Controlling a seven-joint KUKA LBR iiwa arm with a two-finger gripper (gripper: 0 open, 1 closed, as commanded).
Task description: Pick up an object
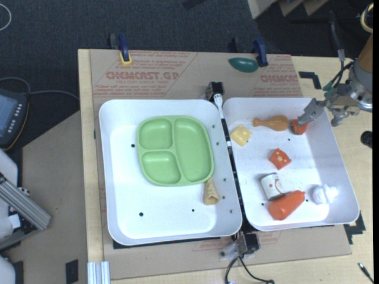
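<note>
Hovering over the far right corner of the right bin (pixel 340 158), my gripper (pixel 320 112) sits at a slant, one grey finger (pixel 309 112) reaching down toward a small red piece (pixel 299 128) by the far wall; whether anything is pinched between my fingers I cannot tell, since the other finger is lost against the wrist. Just beside that red piece lies the drumstick (pixel 271 122), tan, likely hard light plastic, smooth and apt to roll; its narrow shank looks the best place to close on. Nearer the bin's middle is a red block (pixel 280 158), small and flat-sided, probably the easiest squeeze. Along the near edge lie a can (pixel 270 185), an orange carrot-like toy (pixel 286 205) and a white bottle (pixel 323 194), all rounded, so slippery. A yellow wedge (pixel 240 135) sits by the left wall.
</note>
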